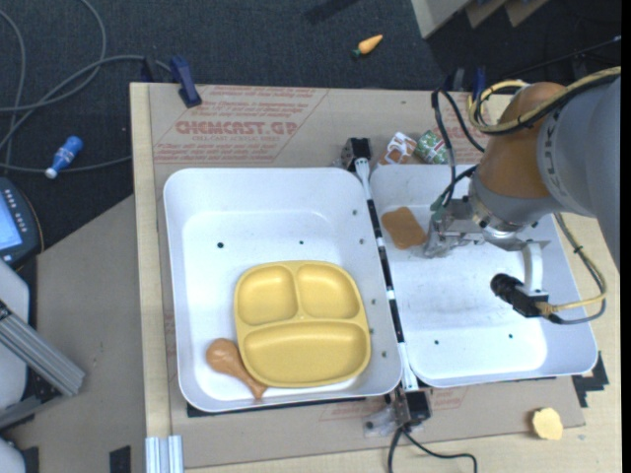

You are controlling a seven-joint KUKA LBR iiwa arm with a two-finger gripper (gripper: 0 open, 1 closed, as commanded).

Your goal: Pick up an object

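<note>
A flat cardboard sheet (237,126) with red print covers the bench across the middle of the frame, on dark carpet. Two shallow white bins with smooth walls and rounded corners sit on it side by side. The left bin (197,205) holds a yellow divided plate (301,323), glossy plastic with three compartments, in its lower half; its upper half is bare white floor. A tan drumstick-shaped toy (233,363) lies against the plate's lower left edge, near the bin's front wall.

The right bin (473,353) is partly covered by the arm (552,146), grey with an orange band, coming in from the upper right. The gripper (439,239) points down at the bin's upper left area, just right of a flat brown toast-like piece (402,227) that lies beside the divider between the bins. Whether its fingers are spread or closed cannot be told, and nothing shows between them. The lower half of that bin is open floor.

A small yellow chunk (546,423) lies on the cardboard at the lower right. A small orange piece (370,43) rests on the carpet at top centre.
</note>
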